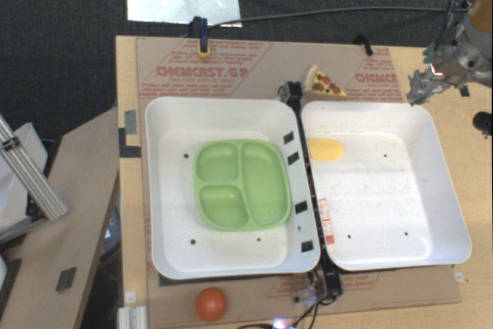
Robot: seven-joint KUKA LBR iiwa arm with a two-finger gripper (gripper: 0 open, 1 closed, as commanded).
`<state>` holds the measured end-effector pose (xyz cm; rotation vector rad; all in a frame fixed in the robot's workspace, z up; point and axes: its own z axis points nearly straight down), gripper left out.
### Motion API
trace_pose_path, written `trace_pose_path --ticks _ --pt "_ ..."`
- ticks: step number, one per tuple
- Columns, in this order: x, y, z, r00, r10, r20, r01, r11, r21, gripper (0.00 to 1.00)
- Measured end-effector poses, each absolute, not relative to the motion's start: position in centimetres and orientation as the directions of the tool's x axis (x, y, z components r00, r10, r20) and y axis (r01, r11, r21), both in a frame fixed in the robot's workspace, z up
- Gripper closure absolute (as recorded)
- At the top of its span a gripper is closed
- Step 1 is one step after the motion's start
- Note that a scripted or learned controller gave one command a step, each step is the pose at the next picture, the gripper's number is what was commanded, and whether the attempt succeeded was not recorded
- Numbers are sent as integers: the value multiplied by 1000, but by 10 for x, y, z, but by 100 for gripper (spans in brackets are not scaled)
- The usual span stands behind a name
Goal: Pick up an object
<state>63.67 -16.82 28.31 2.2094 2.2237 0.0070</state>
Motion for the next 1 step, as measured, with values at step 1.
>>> trace_pose_path --ticks 1 --pt "620 -119 264 -9 1000 2 1000 9 0 100"
